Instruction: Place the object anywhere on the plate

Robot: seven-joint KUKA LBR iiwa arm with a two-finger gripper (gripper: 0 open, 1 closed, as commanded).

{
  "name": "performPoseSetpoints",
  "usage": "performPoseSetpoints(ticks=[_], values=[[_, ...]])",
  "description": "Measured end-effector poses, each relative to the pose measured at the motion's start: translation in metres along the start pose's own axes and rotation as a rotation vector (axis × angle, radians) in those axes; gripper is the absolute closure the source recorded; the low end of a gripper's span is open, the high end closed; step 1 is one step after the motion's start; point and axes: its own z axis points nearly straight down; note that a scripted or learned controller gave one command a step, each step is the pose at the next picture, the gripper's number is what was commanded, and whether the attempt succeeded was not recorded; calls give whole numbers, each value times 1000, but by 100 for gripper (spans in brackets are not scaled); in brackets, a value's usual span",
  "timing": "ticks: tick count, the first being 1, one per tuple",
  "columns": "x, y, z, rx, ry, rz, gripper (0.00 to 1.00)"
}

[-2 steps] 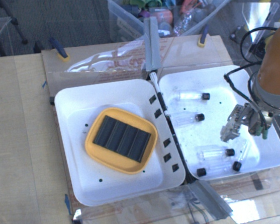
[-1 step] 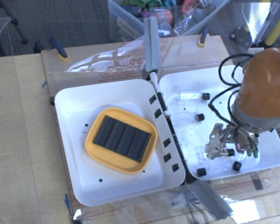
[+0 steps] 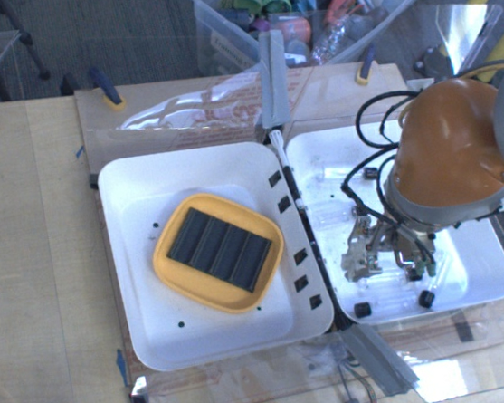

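Plate (image 3: 219,252) is the yellow one with a dark ribbed inset, sitting about center of the left bin (image 3: 150,336), tilted so its long side runs 10 to 4 o'clock. Lots of open landing area, which suits an "anywhere" drop. Arm (image 3: 451,153) hangs over the right bin (image 3: 490,281), claw (image 3: 386,257) low near the floor at roughly 9 o'clock of the arm's bulk, probably going for a pick. Honestly can't tell how the claw is set or whether it holds anything, too much clutter. Count: two bins, one plate, one arm.
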Motion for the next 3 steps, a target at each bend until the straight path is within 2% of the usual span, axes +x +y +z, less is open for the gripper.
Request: performPoseSetpoints(ticks=[1,2,3], values=[[-37,70,0,-1,-1,-141,100],[-8,98,0,0,4,-257,100],[-74,161,-18,-2,-2,-310,100]])
